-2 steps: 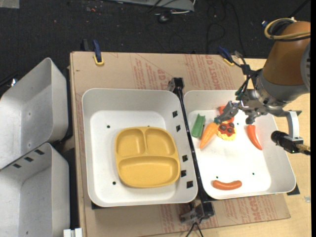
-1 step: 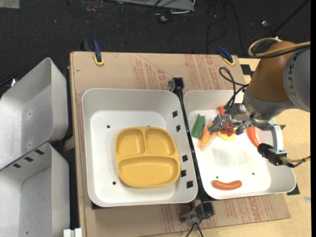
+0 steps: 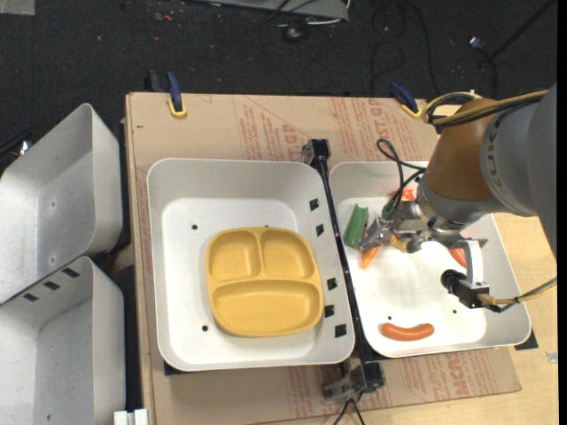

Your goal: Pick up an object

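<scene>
Gripper (image 3: 387,231) low in right bin (image 3: 496,321), near its upper left part; fingers too small and cluttered to tell open or closed, nothing clearly held. Green object (image 3: 356,223) just left of gripper, beside bin's left wall. Orange carrot-like piece (image 3: 369,256) just below gripper, contact unclear. Sausage (image 3: 407,330) lies near bin's front edge, well apart from gripper. Yellow divided plate (image 3: 264,282) sits in left bin (image 3: 177,237)

One fixed camera high above the bench (image 3: 239,113), tilted down across both bins, far enough to catch dark floor beyond, probably from the front edge.
</scene>
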Controlling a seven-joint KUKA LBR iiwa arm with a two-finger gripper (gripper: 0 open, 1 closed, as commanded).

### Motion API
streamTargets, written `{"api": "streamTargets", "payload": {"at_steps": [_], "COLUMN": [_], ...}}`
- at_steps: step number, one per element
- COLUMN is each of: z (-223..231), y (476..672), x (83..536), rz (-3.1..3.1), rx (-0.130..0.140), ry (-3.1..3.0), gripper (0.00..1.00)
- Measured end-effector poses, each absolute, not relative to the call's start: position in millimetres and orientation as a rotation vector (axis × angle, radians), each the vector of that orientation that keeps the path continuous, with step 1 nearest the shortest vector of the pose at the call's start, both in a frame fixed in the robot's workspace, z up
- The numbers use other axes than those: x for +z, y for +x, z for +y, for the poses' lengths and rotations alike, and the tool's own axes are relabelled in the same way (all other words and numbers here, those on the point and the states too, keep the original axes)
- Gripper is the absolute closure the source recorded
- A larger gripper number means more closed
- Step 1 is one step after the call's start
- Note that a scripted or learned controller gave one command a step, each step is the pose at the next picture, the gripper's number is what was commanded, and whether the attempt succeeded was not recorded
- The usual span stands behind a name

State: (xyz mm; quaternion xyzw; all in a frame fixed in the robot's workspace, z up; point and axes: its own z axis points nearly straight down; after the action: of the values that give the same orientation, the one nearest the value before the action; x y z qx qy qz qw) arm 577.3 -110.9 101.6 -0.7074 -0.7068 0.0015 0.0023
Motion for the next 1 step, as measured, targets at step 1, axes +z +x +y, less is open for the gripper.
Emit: {"api": "streamTargets", "payload": {"at_steps": [1], "z": [-111.6], "y": [578.9], "x": [116.1], "rz": [-2.22], "rx": [-0.002], "ry": [-2.226], "gripper": [1.0]}}
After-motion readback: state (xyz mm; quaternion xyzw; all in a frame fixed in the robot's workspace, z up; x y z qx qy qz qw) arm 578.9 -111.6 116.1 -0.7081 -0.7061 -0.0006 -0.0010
